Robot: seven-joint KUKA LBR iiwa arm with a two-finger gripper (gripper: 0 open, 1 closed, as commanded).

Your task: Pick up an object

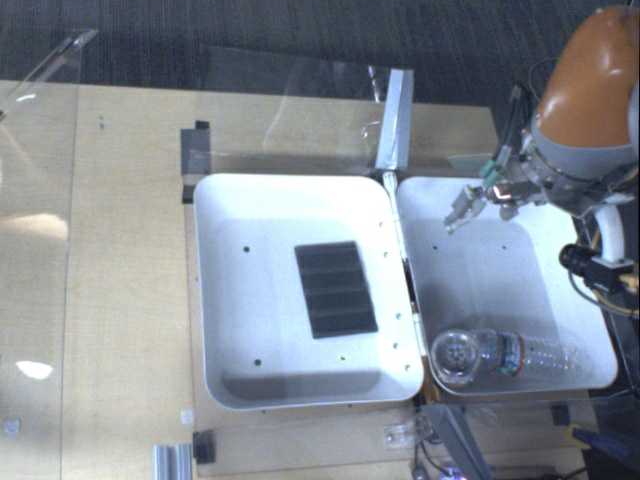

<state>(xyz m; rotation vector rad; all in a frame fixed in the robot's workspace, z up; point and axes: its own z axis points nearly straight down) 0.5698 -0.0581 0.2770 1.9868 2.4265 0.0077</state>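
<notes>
The desk (pixel 110 298) carries two white bins side by side. The left bin (pixel 230 268) holds a dark ribbed pad (pixel 336 288), lying flat near the bin's middle and turned slightly off the bin's edges. The right bin (pixel 470 278) holds a clear bottle (pixel 495 354), lying on its side along the near wall, with its wide base toward the divider between the bins and its length running to the right.

The arm (pixel 590 88) reaches in from the right and sits over the far part of the right bin. The jaws (pixel 465 208) point down and left over bare bin floor, well apart from the bottle and apart from the pad. Whether the jaws are released or clenched cannot be told from this view; nothing is seen between them.

Judgement: the task is at the approach stage, with no object yet lifted. The bottle is the nearer candidate, being in the same bin as the jaws. Its position against the near wall likely limits clearance on that side, and its round, smooth body may roll or slip under a poorly centred grip. The pad lies flat, offering little edge to grasp.
</notes>
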